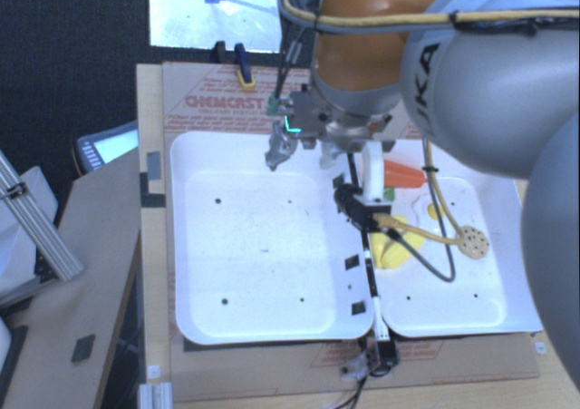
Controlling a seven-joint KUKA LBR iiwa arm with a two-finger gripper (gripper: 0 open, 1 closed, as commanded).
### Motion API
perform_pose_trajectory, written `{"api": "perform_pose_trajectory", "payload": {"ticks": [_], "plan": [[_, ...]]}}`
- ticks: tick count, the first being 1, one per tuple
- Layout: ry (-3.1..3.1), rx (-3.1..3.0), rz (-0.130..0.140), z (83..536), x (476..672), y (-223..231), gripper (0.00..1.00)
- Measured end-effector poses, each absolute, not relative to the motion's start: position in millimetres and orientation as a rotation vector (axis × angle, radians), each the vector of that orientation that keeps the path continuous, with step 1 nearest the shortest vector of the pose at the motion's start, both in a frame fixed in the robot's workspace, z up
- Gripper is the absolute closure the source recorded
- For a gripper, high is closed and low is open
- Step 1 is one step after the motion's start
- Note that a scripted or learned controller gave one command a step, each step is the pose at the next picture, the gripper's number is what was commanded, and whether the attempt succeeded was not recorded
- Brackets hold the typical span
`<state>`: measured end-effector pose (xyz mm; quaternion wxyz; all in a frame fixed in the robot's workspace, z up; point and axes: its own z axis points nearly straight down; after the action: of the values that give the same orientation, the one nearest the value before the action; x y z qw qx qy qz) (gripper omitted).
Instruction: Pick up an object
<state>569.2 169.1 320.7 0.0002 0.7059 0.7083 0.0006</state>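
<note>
The arm's bulk hid much of the right bin [489,312]; a carrot [405,175], a yellow piece [396,253] and a cookie [472,241] showed there. The gripper [277,155] hovered over the left bin [254,258].

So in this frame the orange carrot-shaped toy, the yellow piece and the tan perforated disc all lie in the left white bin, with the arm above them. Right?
Not quite: the camera view shows the orange carrot-shaped toy, the yellow piece and the tan perforated disc lying in the right white bin, not the left white bin. The arm is above them, as you say.
</note>
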Motion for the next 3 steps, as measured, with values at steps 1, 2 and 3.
{"api": "perform_pose_trajectory", "payload": {"ticks": [1,2,3], "plan": [[2.229,2.212,0.006,332,569.8,170,1.0],[2.229,2.212,0.004,331,569.7,169,0.0],[2.214,2.22,0.009,360,630.2,128,0.0]]}}
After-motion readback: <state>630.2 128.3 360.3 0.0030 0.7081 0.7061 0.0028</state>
